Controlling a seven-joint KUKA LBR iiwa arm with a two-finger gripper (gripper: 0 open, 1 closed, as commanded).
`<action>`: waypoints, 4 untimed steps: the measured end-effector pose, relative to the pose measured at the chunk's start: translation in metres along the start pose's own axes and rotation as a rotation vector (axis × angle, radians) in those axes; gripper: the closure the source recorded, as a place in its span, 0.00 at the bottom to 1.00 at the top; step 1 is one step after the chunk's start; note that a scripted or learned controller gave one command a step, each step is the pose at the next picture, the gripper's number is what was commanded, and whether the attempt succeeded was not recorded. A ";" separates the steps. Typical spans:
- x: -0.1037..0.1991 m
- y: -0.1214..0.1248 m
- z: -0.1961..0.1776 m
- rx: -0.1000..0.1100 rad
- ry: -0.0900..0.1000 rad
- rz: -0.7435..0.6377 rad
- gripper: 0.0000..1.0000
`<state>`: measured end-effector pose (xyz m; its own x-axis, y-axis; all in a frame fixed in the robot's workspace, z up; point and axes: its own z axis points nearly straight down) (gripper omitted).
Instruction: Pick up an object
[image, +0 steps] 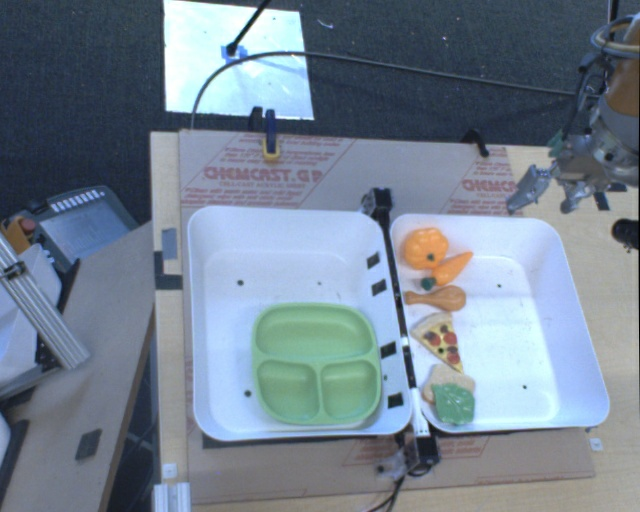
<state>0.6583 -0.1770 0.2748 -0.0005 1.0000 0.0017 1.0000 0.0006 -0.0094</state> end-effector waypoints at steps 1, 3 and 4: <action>0.001 0.002 -0.008 -0.012 -0.002 -0.003 0.00; -0.007 0.005 0.078 -0.009 -0.002 -0.001 0.00; -0.002 0.005 0.140 -0.007 -0.001 -0.004 0.00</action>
<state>0.6615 -0.1787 0.1348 -0.0044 1.0000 0.0002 1.0000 0.0044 -0.0019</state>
